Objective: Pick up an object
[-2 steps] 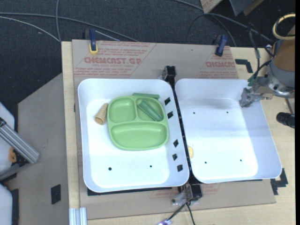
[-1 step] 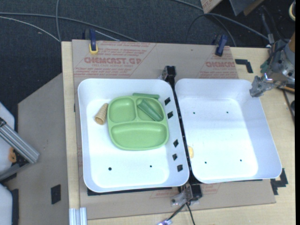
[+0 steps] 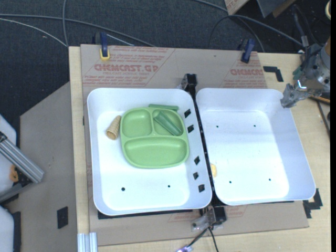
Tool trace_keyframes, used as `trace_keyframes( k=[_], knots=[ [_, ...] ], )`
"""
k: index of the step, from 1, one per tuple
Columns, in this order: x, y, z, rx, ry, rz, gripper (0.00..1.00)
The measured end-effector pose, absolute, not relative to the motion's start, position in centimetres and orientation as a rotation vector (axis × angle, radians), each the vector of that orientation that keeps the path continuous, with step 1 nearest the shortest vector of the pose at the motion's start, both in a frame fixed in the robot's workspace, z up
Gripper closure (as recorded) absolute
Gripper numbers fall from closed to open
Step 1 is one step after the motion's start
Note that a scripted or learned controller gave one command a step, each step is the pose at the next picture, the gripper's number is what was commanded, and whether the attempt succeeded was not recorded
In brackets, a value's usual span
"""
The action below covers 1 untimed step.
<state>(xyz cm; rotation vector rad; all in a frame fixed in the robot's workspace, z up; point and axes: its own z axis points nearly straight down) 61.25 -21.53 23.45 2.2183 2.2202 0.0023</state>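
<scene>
**Gripper held at the bench's edge, away from the bin objects**

Gripper (image 3: pixel 290 94) is seen just outside the upper corner of the nearer white bin (image 3: pixel 283 140), hanging over the bench board with nothing visible between its tips. Whether it is open or closed cannot be told from this view, as the metal parts are small and blurred. Behind it, the grey wrist (image 3: pixel 317 70) is seen at the frame's edge.

Directly beside and below the gripper, the nearer bin is laid out, its floor marked by a few small dark dots. At the far lower corner of that bin, against the divider between the bins, a small yellow object (image 3: pixel 213 170) is seen.

Further away, across the divider, the second white bin (image 3: pixel 105 182) is placed. In it, well apart from the gripper, a green divided plate (image 3: pixel 155 147) is laid flat. A dark green piece (image 3: pixel 169 122) is rested in the plate's compartment closest to the gripper, and a green strip (image 3: pixel 164 107) is laid along the plate's upper rim. On the plate's far side, touching its edge, a tan cone (image 3: pixel 113 127) is laid.
</scene>
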Motion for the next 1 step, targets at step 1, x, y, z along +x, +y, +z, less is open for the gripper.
trace_keyframes(
  k=[1],
  knots=[
    [62.05, -16.22, 24.38, 2.215, 2.228, 0.003, 1.0]
  ],
)
